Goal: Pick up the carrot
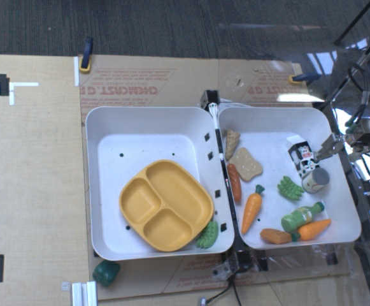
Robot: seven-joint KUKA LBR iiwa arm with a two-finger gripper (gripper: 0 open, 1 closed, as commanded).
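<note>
Zero progress: orange tapered plastic carrot with green top point(251, 211) lying loose in right white bin point(337, 234)
End effector point(330, 146): state unreadable, apart from carrot
Remaining: reach, grasp, lift

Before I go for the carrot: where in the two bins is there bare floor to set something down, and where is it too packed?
Left bin: a bare strip behind the yellow divided plate, toward the far wall. Right bin: bare floor in the far half, behind the bread slice. Crowded: the near right corner around the green bottle, and the divider side by the carrot.
</note>
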